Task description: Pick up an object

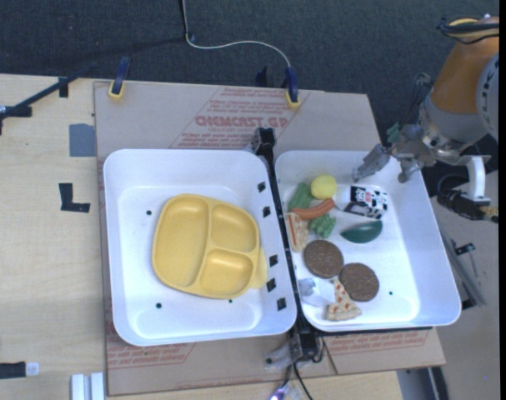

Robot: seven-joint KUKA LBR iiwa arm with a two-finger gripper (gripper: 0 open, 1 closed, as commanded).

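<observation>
The right white bin (pixel 432 257) holds several toy foods: a yellow ball (pixel 323 187), a green leafy piece (pixel 301 197), an orange-red sausage (pixel 313 210), a black-and-white carton (pixel 369 199), a dark green pod (pixel 363 232), two brown patties (pixel 323 258) (pixel 358 281) and two pizza slices (pixel 298 232) (pixel 343 304). My gripper (pixel 386 168) hangs over the bin's far right corner, just above and right of the carton. It is open, with nothing between its fingers.
In the left white bin (pixel 127 182) lies a yellow sectioned plate (pixel 207 246). A black clip strip (pixel 273 223) joins the two bins. The grey and orange arm (pixel 465 82) fills the upper right. A cable (pixel 236 44) runs behind the bins.
</observation>
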